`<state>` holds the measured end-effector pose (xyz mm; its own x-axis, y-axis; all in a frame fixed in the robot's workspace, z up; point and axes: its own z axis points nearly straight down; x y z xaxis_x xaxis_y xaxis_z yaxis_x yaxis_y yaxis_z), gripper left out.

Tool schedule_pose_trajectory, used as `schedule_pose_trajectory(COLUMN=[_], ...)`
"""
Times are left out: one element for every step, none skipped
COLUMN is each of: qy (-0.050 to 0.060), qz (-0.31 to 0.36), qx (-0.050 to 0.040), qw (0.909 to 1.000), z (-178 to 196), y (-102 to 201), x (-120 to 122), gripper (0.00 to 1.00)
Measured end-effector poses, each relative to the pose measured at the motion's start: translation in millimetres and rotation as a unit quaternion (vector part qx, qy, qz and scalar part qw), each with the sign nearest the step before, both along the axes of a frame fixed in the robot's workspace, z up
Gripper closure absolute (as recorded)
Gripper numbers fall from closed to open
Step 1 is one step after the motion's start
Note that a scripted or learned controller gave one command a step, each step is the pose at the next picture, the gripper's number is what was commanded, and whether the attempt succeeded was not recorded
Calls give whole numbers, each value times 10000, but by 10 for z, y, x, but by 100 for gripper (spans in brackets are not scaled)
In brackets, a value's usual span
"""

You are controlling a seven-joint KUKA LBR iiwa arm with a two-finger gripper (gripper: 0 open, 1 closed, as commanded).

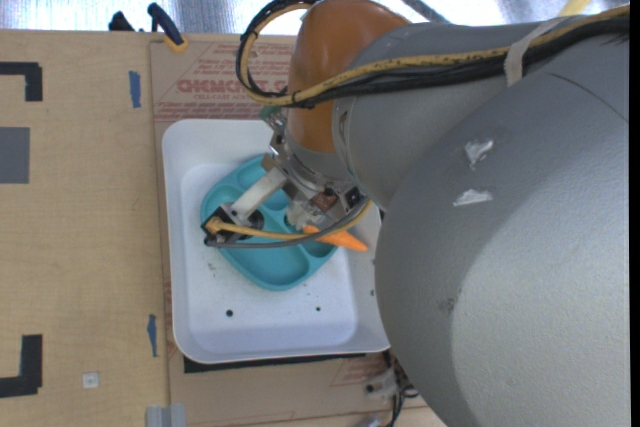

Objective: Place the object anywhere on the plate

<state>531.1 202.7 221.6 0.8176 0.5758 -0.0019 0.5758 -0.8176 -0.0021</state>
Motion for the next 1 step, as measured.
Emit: schedule_pose_trajectory(qy=[-4], qz=[-15], qx=[-3], qw=[10000], z=[6], y=[-16], x=[5], gripper=[0])
